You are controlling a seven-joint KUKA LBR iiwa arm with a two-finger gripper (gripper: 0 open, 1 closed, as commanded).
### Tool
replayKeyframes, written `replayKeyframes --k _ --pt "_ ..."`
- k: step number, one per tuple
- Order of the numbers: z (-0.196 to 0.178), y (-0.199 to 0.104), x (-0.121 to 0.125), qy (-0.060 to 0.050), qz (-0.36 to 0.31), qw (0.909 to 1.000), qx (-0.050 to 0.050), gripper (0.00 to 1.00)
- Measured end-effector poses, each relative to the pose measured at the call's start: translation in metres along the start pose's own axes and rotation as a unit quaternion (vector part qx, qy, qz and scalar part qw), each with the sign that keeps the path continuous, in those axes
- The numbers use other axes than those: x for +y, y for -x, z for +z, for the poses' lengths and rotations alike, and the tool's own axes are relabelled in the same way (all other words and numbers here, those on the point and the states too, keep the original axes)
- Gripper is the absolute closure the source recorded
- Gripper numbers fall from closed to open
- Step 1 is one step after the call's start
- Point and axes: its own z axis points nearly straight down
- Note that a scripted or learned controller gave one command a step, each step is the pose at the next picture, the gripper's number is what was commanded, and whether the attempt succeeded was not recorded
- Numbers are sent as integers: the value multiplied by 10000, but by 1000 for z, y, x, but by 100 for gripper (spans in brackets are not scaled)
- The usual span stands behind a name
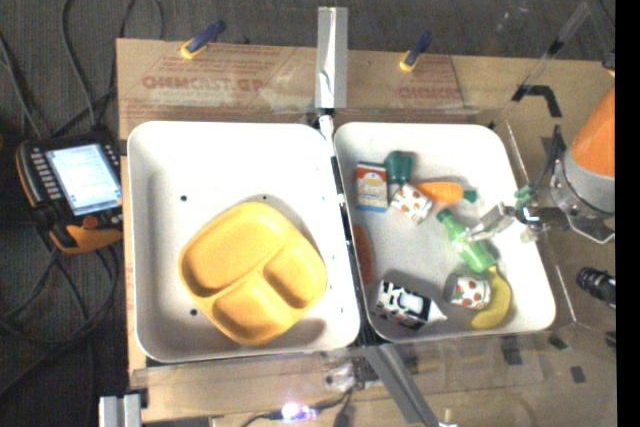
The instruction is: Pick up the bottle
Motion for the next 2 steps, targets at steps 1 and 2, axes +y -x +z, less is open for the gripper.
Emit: replayKeyframes --k 1,2 --pt "94 -34 6 70 -563 9984 -35 0" --pt "84 -34 6 80 -562 9984 -35 100"
